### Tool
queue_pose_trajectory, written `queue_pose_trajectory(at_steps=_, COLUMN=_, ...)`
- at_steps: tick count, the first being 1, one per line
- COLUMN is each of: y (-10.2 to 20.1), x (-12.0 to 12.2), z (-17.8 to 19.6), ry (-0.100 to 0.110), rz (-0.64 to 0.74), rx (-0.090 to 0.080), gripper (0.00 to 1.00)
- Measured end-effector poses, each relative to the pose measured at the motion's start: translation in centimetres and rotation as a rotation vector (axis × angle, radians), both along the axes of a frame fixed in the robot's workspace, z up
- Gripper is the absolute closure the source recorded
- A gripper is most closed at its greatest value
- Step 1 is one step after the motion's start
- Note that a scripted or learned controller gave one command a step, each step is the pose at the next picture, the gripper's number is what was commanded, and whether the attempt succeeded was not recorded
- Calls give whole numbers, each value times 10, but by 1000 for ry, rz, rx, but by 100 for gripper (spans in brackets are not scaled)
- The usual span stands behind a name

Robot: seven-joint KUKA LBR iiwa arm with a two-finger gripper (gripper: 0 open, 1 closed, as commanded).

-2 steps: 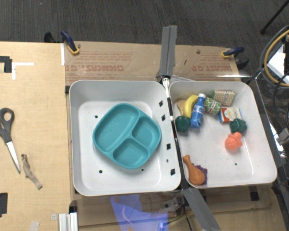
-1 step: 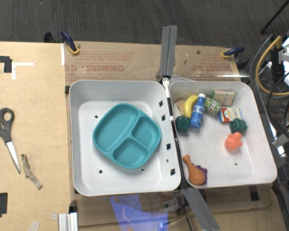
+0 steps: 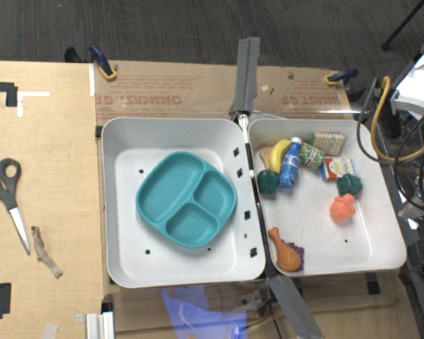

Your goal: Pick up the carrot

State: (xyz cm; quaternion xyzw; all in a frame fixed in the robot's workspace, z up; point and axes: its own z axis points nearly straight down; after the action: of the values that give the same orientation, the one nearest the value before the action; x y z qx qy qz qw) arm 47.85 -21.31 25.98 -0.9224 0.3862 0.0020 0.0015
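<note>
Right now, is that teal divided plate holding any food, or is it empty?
Empty. The teal plate lies flat in the left bin, all three compartments bare. The toy foods, including the carrot, sit in the right bin.

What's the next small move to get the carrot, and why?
Probably bring the gripper over the right bin's near-left corner, above the carrot. It lies flat there by the bin wall, on something purple, away from the cluster of toys at the back.

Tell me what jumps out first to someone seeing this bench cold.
The teal divided plate dominates, lying alone in the left bin. Next comes the bright clutter in the right bin: a blue bottle beside a banana near the far wall, and the orange carrot by the near-left corner.
</note>
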Motion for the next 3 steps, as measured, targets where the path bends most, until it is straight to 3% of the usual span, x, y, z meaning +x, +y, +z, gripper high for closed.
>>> queue_pose_trajectory(at_steps=1, y=4, x=18, z=157, ry=-3, rz=99, rx=1, gripper=100)
queue_pose_trajectory(at_steps=2, y=18, x=10, z=7, ry=-5, rz=493, rx=0, gripper=100)
queue_pose_trajectory(at_steps=3, y=-8, x=16, z=136, ry=-8, rz=498, rx=2, gripper=100)
